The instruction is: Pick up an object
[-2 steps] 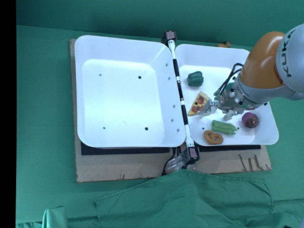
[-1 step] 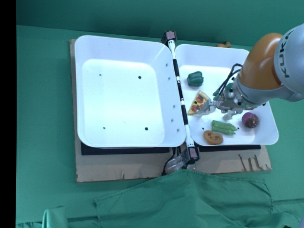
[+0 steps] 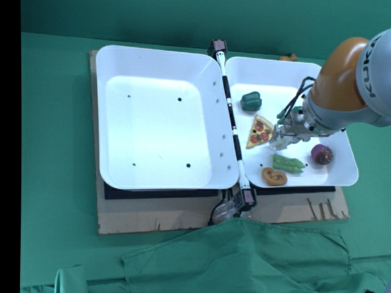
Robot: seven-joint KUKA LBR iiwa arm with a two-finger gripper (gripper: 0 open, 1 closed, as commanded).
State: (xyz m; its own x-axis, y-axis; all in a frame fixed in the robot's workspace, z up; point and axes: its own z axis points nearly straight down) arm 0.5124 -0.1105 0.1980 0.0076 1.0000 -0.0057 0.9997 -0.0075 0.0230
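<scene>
Two shallow white bins side by side on a cardboard sheet (image 3: 122, 221) over green cloth: left bin (image 3: 107, 63) in the middle of the frame, right bin (image 3: 348, 176) toward the right edge, with a black-and-white rod (image 3: 230, 105) along the seam between them.

In the right bin, five toy foods. Green bell pepper (image 3: 250, 101) near the upper left of that bin. Pizza slice (image 3: 259, 131) below it, point toward the lower left. Green pea pod (image 3: 288, 163) lower down, at the bin's middle, just above an orange pepper slice (image 3: 274, 176) near the bottom rim. Dark purple onion-like piece (image 3: 322, 155) to the right, close to the bin's right wall.

Grey arm with orange band (image 3: 342, 72) in from the upper right of the frame. Gripper (image 3: 279, 140) low over the right bin, just beside the pizza slice's right edge and above the pea pod. Finger spacing too blurred to tell; nothing visibly between them.

Crumpled green cloth (image 3: 244, 255) across the bottom of the frame.
</scene>
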